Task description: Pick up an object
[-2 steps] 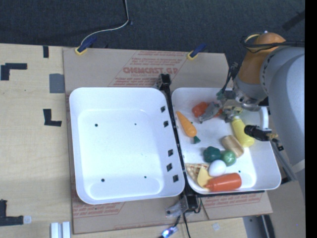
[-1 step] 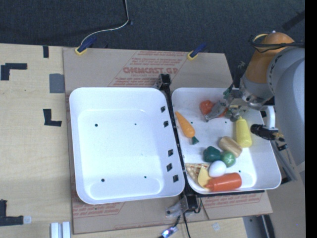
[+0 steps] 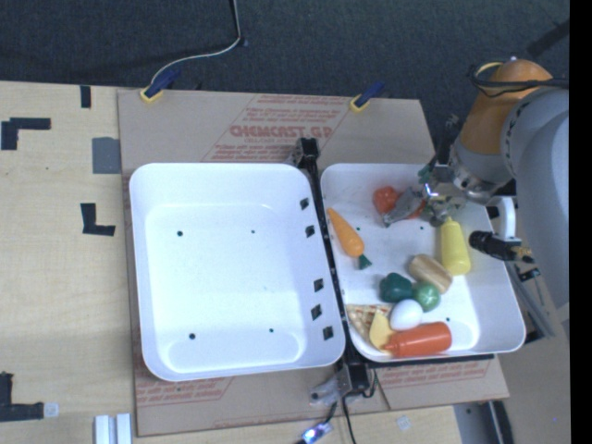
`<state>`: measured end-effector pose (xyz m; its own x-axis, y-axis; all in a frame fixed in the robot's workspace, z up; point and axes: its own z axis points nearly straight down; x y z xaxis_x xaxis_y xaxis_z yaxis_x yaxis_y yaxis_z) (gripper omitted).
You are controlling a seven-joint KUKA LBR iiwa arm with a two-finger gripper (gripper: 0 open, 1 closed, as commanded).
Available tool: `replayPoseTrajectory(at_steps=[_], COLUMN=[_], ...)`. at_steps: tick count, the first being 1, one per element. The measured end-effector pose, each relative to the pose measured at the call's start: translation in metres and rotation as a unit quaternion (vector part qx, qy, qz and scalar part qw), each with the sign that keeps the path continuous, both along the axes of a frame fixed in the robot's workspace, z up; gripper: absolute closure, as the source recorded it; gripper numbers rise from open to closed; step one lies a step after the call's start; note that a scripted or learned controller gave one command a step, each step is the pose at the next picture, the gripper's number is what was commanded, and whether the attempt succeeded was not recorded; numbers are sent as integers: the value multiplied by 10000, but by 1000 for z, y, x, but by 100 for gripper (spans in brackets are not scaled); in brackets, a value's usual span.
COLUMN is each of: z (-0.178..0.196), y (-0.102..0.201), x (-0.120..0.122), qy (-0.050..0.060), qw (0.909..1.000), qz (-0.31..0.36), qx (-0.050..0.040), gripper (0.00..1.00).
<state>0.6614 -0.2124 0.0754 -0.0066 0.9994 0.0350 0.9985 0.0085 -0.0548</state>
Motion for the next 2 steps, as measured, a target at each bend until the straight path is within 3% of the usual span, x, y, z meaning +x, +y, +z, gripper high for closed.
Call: replayPoseTrajectory(at_steps=[2], z=[0], y=[0], x=[0], qy=[-1], qw=[10000], qz=[7], qx=[-10], gripper=[0])
